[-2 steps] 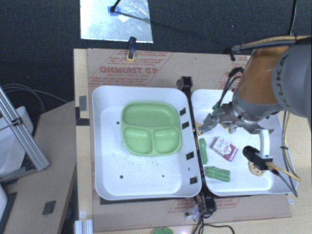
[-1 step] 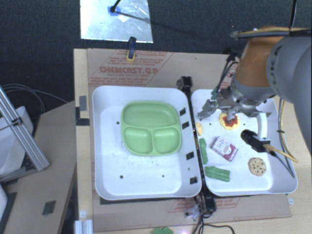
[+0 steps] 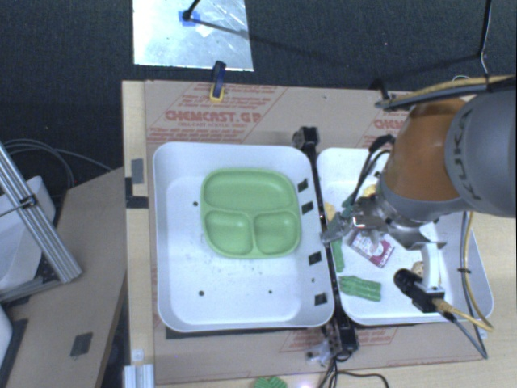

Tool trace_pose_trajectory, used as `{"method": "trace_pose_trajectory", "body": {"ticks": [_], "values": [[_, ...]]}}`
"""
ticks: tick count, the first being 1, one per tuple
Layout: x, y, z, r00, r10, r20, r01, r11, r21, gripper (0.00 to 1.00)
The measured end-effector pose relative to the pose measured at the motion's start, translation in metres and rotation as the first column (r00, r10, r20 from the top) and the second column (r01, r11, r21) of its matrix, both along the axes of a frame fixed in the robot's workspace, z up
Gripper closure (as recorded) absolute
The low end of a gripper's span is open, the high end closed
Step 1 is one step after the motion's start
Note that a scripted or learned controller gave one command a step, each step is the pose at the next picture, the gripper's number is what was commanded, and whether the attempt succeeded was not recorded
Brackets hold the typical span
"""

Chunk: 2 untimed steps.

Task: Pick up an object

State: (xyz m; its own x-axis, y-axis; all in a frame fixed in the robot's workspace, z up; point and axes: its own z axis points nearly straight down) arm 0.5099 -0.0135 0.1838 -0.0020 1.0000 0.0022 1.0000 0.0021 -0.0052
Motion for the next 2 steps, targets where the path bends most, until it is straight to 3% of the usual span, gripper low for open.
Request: {"method": "trace_pose_trajectory", "body": {"ticks": [1, 2], "values": [[-0.024, 0.011, 0.012, 1.0, 0.002, 0.005, -0.002, 1.0, -0.001, 0.0], [-0.023, -0.002, 0.0, 1.0, -0.002, 0.004, 0.002, 1.0, -0.002, 0.0]]}}
